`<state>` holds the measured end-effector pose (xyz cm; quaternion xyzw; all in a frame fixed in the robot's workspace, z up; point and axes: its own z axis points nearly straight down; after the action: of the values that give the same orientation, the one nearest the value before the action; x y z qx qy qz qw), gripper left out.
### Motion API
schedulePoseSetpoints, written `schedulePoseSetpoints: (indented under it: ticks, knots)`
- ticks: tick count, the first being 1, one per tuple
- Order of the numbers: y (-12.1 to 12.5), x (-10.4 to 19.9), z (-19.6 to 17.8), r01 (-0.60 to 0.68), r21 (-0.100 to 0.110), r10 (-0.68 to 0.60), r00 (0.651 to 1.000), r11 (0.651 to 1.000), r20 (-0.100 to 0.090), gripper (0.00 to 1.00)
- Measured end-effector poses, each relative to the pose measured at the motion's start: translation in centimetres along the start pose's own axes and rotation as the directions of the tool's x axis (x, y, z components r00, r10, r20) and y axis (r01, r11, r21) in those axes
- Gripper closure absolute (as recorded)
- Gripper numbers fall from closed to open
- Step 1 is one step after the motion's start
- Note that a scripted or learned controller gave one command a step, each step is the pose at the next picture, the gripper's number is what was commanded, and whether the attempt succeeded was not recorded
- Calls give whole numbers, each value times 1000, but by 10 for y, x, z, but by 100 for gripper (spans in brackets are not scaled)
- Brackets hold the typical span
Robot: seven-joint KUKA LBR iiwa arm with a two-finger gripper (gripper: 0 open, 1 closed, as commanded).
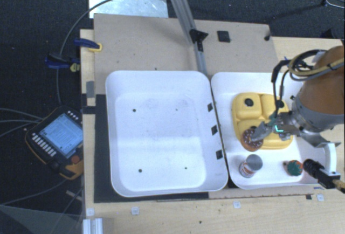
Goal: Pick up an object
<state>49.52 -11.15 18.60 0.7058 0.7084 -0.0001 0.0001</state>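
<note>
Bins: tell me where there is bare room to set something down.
The left bin has a bare white floor from wall to wall. The right bin is crowded: yellow toy, brown round piece, small can and green object, with the gripper over them. Only its strip along the divider is bare.

1. The single camera is sitting fixed above the bench (161, 44), looking down at a slant.
2. It is standing far enough back to be taking in both the left bin (116, 136) and the right bin (223, 93), with dark floor (38, 1) showing in the upper left of the frame.
3. The arm (323, 93) is entering from the right edge.
</note>
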Motion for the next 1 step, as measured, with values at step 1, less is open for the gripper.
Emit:
schedulePoseSetpoints:
  ticks: [1]
  knots:
    - [0,0,0,0,-1,0,1000,1000,0,0]
